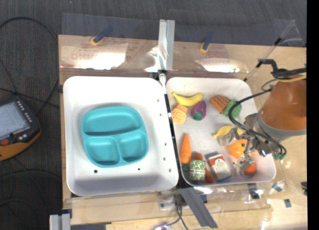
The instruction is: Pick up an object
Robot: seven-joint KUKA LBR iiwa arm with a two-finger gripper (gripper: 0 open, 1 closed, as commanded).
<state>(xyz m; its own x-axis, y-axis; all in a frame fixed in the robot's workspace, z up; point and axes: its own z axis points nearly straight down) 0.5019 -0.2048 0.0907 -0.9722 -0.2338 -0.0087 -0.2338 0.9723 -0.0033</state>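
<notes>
1. The bench (70,54) carries two shallow white bins side by side: the left bin (117,87) and the right bin (212,82).
2. In the left bin lies a teal tray (115,135) with three compartments.
3. The right bin holds many toy foods. Near its far edge there is a yellow banana (187,99), and just beside it a purple fruit (199,110) and a small yellow pineapple-like piece (179,115).
4. More to the right lies an orange and green piece (223,105).
5. Along the left wall of this bin lies an orange carrot (185,147). Below it stands a green can (197,169), and next to it a small white box (219,166) with an orange picture.
6. The arm (284,109), with its orange band, reaches in over the right part of the right bin.
7. The claw (247,160) is low in the near right corner of this bin, among an orange fruit (236,149), a small yellow piece (224,132) and a red-orange piece (250,168).
8. Whether the claw is spread or pressed together, I cannot tell, because cables and toys crowd that place. It is also unclear if any object is between its parts.
</notes>
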